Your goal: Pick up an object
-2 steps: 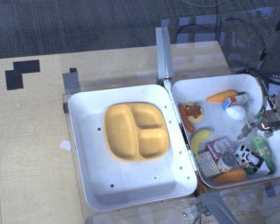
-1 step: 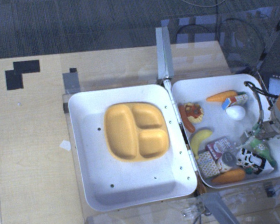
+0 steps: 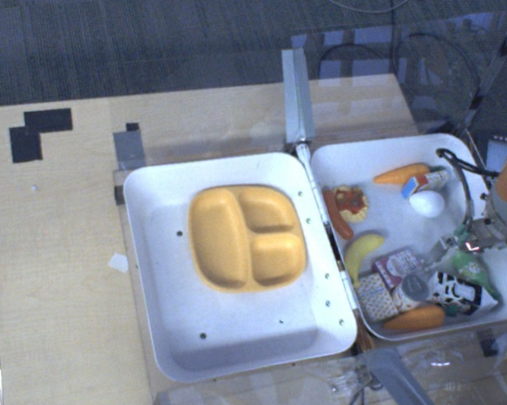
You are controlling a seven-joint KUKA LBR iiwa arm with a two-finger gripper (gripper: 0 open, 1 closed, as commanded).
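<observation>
Arm enters at 3 o'clock, orange band at the frame edge, gripper [image 3: 448, 254] low over the right bin [image 3: 379, 149], in its lower-right part. Can't tell how far the gripper is open or whether it has anything; the tip merges with clutter and reads as blurred metal and green.

Right bin holds the pick candidates: carrot [image 3: 401, 173] at 12 o'clock of the bin, small bottle with a blue cap [image 3: 425, 183] just beside it, white egg-like ball [image 3: 427, 204] below that, red and yellow toy food [image 3: 347, 204] at 10 o'clock, banana [image 3: 364, 250] at 8 o'clock, purple packet [image 3: 395, 267] and checkered packet [image 3: 376, 297] near the centre-bottom, orange oblong piece [image 3: 414, 319] at 6 o'clock, black and white object [image 3: 455, 290] at 5 o'clock, touching its neighbours. The gripper sits nearest the black and white object and the purple packet.

Left bin [image 3: 167, 284] holds a yellow compartment tray [image 3: 245, 236], centred and well apart from the arm.

To do the step well, judging from the layout: the bottom pile is crowded, so come straight down on one item and avoid straddling two. Close across the narrow side. Lift vertically, clear of the bin wall at 3 o'clock. The egg-like ball and the carrot lie more isolated and look like easier grabs, though the ball may roll.
</observation>
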